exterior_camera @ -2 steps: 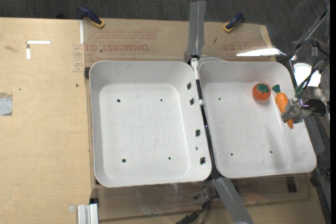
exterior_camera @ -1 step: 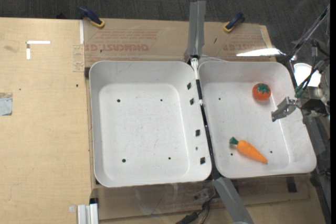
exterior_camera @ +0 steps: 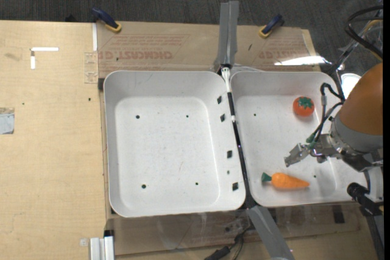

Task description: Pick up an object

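Far to the left of the claw, a pale wooden bench top (exterior_camera: 42, 149) with a short white tape mark (exterior_camera: 44, 50) near its back. Nearer, though well left of the claw, the left bin (exterior_camera: 107, 131), white and shallow, dotted with a few small dark holes. Behind that bin, a brown cardboard sheet (exterior_camera: 146, 49) printed with mirrored lettering, pinned by a blue and orange clamp (exterior_camera: 107, 21) at one back corner and a second clamp (exterior_camera: 271, 25) at the other. Between the bins, left of the claw, a dark seam with a grey strip (exterior_camera: 228, 33) running back from it. Then the right bin (exterior_camera: 280, 75), over whose front half hangs the claw (exterior_camera: 294, 157), pointing left and low above the white floor, with nothing seen between its tips; cannot tell whether spread or pressed together. Just in front of the claw and apart from it, the toy carrot (exterior_camera: 290, 181), lying flat on the bin floor, green end to the left, orange tip to the right. Behind the claw and a little right, well apart, a round orange toy (exterior_camera: 303, 106) with a green top. Right of the claw, the arm (exterior_camera: 365, 109), its orange band bulging over the bin's right rim.
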Robot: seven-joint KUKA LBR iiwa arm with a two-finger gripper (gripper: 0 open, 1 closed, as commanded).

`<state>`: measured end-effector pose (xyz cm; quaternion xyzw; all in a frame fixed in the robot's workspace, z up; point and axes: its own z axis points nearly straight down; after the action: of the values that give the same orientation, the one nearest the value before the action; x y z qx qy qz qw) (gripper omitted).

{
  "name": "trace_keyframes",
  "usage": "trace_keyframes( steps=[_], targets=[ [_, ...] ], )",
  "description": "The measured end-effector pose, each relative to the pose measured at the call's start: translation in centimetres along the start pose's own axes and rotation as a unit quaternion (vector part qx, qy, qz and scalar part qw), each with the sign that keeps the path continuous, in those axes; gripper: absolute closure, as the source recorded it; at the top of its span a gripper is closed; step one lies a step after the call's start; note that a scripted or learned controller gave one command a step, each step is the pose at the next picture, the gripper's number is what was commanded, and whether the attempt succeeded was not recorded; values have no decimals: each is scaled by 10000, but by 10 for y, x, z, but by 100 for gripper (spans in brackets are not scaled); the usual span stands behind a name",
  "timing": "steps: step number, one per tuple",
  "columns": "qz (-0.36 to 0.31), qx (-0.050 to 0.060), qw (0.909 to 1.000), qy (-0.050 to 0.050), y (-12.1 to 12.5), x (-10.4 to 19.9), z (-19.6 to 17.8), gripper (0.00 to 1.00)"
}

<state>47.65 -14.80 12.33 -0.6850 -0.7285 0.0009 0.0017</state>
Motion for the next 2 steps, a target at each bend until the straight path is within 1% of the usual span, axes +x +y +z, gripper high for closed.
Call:
trace_keyframes(
  steps=[1,2],
  targets=[
    [-244,2,9997,-1,2,38,32,0],
    [-788,2,9969,-2,3,52,33,0]
  ],
)
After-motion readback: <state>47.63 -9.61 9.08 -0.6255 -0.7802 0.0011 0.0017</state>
